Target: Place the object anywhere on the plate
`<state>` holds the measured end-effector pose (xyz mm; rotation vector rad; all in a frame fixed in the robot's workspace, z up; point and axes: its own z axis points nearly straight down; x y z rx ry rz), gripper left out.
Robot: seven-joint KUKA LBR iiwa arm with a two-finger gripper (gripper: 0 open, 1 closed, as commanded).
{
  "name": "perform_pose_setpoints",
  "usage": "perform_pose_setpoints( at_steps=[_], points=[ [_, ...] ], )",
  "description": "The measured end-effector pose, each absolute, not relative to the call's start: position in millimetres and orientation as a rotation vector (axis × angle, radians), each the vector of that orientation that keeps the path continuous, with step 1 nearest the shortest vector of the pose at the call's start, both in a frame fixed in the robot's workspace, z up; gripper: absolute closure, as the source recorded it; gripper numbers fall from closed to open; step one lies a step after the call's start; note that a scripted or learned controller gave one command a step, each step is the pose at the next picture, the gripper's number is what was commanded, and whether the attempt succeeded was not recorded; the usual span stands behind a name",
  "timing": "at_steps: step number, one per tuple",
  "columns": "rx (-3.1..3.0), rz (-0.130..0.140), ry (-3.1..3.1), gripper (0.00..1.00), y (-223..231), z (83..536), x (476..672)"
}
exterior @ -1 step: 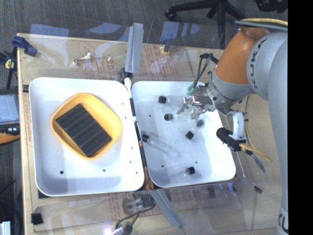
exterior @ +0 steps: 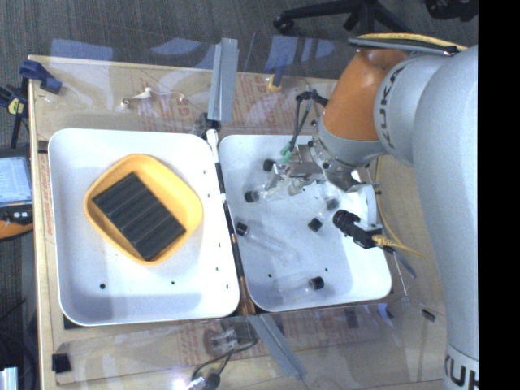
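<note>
Right bin [exterior: 370, 287]: claw [exterior: 280, 177] low; yellow plate [exterior: 191, 210] long axis diagonal.

One fixed overhead camera, angled down at the bench.
It takes in both white bins [exterior: 213, 242] side by side; the arm [exterior: 422, 128] enters from the right.

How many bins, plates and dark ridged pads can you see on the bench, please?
White bins: 2, the left bin and the right bin
Yellow plate: 1
Dark ridged pad, lying on the plate: 1
Total: 4
</note>
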<state>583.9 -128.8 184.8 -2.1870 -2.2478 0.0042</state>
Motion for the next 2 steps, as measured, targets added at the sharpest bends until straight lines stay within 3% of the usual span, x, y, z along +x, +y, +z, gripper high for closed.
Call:
perform_pose_setpoints(
  at_steps=[1,2],
  points=[
    [-2.120,0.002,-2.321,1.00,-43.4,212.3,593.2],
    [-2.119,0.002,-2.320,0.00,-42.9,211.8,592.9]
  ],
)
